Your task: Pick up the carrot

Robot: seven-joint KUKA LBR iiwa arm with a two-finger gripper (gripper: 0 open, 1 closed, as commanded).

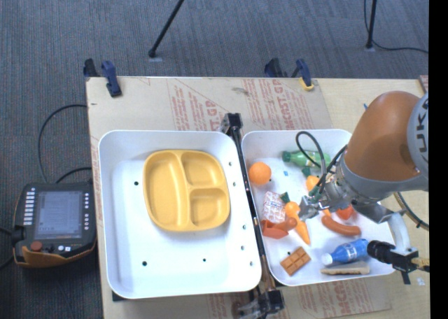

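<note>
The carrot (303, 231) is a small orange cone lying in the right bin (329, 136), its tip pointing toward the bin's front. My gripper (309, 208) hangs low right over the carrot's thick upper end, and the arm's bulk hides the bin's right side. From this angle I cannot tell whether it touches the carrot.
Around the carrot lie a red piece (276, 229), a clear crumpled wrapper (274, 206), a red sausage (341, 225), a brown waffle (295, 260) and a blue bottle (348, 251). An orange ball (260, 173) and a green item (297, 159) sit farther back. The left bin (119, 240) holds a yellow divided plate (186, 189).
</note>
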